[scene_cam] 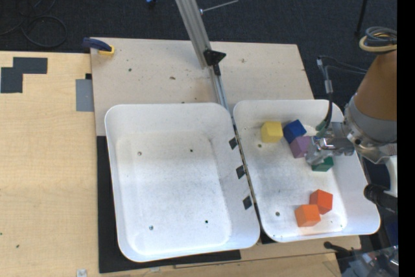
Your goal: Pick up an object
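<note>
The right bin (279, 217) holds several blocks. A yellow block (272, 132) lies near its back, with a blue block (294, 128) and a purple block (300, 146) just to its right. A green block (323, 163) lies at the bin's right side, partly under the gripper. Two orange-red blocks sit near the front: a redder one (322, 200) and an orange one (307, 215). My gripper (321, 152) reaches in from the right and hangs low between the purple and green blocks, touching or nearly touching both.
The left bin (168, 185) sits beside the right one, separated by a rim with black clips (239, 170). A slanted aluminium bar (193, 16) rises behind the bins. Cables and a stand lie on the dark floor beyond.
</note>
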### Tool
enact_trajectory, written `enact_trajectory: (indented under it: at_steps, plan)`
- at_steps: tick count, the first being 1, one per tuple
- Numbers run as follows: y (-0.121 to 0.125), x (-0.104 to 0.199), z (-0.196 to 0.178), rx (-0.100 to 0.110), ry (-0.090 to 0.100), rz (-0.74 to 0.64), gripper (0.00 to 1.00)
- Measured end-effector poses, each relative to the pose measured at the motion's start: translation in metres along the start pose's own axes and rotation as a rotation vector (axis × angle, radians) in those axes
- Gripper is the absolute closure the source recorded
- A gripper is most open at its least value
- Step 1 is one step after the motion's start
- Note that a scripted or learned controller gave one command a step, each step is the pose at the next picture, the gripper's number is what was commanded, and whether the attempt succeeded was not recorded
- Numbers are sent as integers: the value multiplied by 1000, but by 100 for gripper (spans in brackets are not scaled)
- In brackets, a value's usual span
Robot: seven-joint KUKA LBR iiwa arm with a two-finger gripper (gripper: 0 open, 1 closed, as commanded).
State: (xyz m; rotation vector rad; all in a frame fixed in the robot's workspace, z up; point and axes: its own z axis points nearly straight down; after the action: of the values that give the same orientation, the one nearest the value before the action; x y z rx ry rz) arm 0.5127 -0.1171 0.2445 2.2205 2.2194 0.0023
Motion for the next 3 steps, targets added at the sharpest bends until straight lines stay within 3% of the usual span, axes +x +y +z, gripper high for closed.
enact_trajectory:
  at_steps: [1,3]
  plan:
    - [4,48,-4,3,2,-4,100]
    - [37,153,8,5,2,-4,100]
